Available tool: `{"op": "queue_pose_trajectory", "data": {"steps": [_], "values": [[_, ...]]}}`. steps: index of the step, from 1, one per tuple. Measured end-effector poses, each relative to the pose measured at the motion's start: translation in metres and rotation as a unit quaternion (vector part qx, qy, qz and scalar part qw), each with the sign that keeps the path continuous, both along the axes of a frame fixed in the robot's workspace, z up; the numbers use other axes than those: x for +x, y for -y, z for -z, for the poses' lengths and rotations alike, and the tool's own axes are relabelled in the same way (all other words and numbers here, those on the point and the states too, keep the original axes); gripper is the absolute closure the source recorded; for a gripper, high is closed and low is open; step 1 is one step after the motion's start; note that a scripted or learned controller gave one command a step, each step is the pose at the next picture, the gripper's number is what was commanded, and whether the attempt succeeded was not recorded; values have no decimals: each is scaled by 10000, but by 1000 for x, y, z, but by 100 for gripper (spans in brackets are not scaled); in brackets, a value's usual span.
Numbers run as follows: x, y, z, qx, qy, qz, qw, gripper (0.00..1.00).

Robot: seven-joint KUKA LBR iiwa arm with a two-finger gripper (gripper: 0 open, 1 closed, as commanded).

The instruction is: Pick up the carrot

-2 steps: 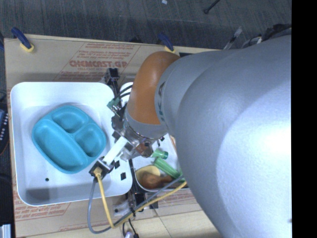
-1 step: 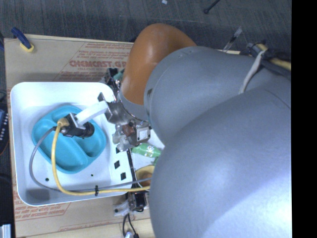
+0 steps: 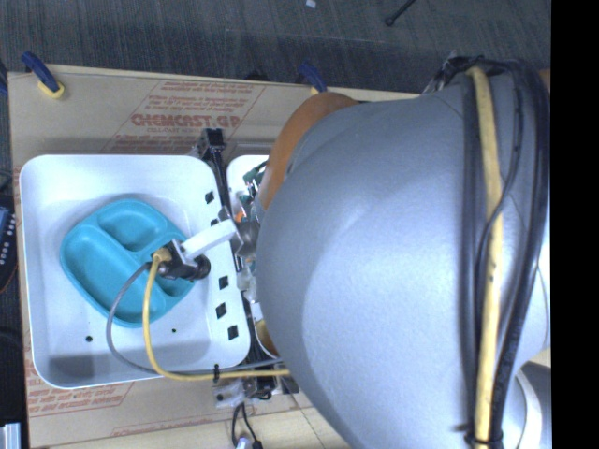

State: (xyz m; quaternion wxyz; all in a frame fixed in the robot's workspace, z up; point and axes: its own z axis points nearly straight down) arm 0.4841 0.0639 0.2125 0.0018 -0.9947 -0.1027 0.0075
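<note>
The grey arm [image 3: 393, 269] leans over the right bin [image 3: 245, 171], hiding its contents; whether its gripper grasps the carrot cannot be told. A blue dish [image 3: 112, 251] sits in the left bin [image 3: 56, 344].

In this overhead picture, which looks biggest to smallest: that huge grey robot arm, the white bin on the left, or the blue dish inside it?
1. Grey robot arm, though it looks oversized by sitting closest to the camera.
2. Left white bin.
3. Blue dish, lying inside that bin.
</note>
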Motion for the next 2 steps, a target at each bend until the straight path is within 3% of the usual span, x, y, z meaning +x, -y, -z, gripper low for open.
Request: {"op": "queue_pose_trajectory", "data": {"steps": [1,2], "values": [[38,95,22,45,16,-1800,9837,100],[25,36,-15,44,40,-1247,9922,100]]}}
